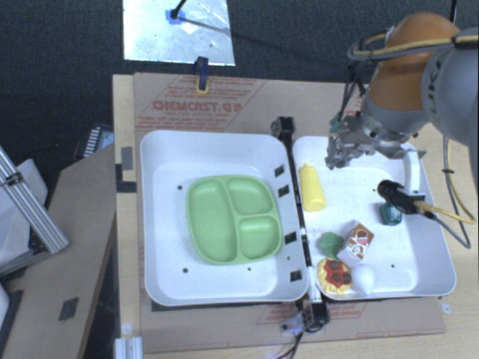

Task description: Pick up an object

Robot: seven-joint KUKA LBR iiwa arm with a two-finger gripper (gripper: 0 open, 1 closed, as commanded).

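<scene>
Nothing was picked up yet.
The gripper (pixel 338 158) hung over the right bin (pixel 434 256); I could not tell its grip.

— What sort of place is this?
— A robotics lab. Left of the gripper (pixel 338 155) sit two white bins (pixel 172 152) on a cardboard sheet (pixel 202 103), fixed to a bench.
— Anything else?
— Farther left, aluminium framing (pixel 30 208); beyond the gripper, dark carpet (pixel 60 43) with a taped foil square (pixel 178 21).
</scene>
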